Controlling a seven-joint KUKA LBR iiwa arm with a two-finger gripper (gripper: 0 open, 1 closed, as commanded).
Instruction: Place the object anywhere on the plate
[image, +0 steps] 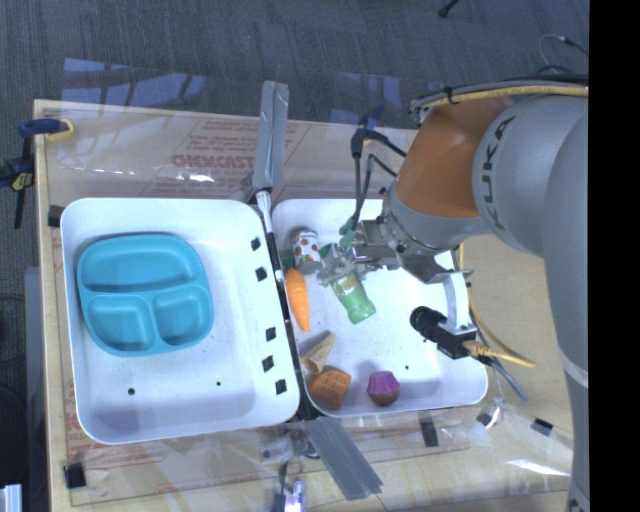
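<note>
Two shallow white bins sit side by side on the bench, and the grey arm (520, 180) with its orange band leans in from the right over the right-hand bin (455, 392). Its gripper (345, 268) hangs low over the upper middle of that bin, right at a pale green bottle-shaped object (355, 298) that lies tilted, its top end up under the gripper's metal parts. From where I stand I cannot tell whether the fingers are apart or closed, nor whether the bottle is actually between them; the wrist hardware hides that. Just left of the gripper, close to the divider between the bins, lies a small white toy with coloured patches (305, 246), and below it an orange carrot (297, 298) pointing down along the bin's left wall. Further down sit a tan cone-like piece (319, 351), a brown chunky item (330, 386) and a purple one (383, 387) near the bottom edge. A black part (437, 330) juts out from the arm over the right side of this bin. The blue plate (143, 292), with three compartments, rests in the left bin (200, 405), well apart from the bottle and the gripper.
</note>
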